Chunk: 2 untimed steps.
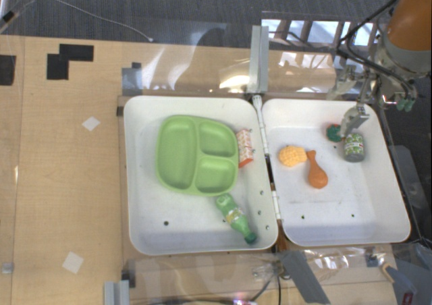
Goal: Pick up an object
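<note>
Camera view, looking down at a slant. Wooden desk [61, 182] carries two shallow white bins side by side.

Left bin [145, 229]: green divided plate [196, 155] lies flat at centre. A small red-and-white packet [244, 147] sits just beside the plate's right edge, near the divider between the bins. A green bottle [235, 218] lies on its side near the bin's front right corner.

Right bin [378, 223]: yellow bumpy piece [291, 156] and orange drumstick-shaped toy [316, 171] lie close together, left of centre. A small can with a grey-green label [354, 148] stands near the back right, with a dark green object [333, 132] just behind it.

Arm enters from the upper right. End effector [354, 121] hangs directly above the can, at its top; cannot tell whether it is clenched or released.
</note>
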Each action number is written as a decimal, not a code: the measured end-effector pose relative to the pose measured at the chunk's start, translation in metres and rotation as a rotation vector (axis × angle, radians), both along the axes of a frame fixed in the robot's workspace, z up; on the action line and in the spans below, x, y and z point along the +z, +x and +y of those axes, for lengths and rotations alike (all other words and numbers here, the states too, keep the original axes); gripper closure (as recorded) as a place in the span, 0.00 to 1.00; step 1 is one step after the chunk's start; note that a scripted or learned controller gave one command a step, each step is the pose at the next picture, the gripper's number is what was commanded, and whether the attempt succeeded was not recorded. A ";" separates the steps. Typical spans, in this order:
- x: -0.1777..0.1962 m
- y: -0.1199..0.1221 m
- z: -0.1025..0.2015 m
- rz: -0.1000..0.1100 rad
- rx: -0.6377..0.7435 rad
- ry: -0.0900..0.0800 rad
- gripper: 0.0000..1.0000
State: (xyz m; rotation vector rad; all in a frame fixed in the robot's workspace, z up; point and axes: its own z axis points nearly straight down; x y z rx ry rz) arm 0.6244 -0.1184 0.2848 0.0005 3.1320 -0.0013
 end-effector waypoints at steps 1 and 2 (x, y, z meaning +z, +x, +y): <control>-0.103 0.005 -0.042 0.006 -0.454 0.003 0.00; -0.196 -0.017 -0.012 -0.003 -0.790 0.008 0.00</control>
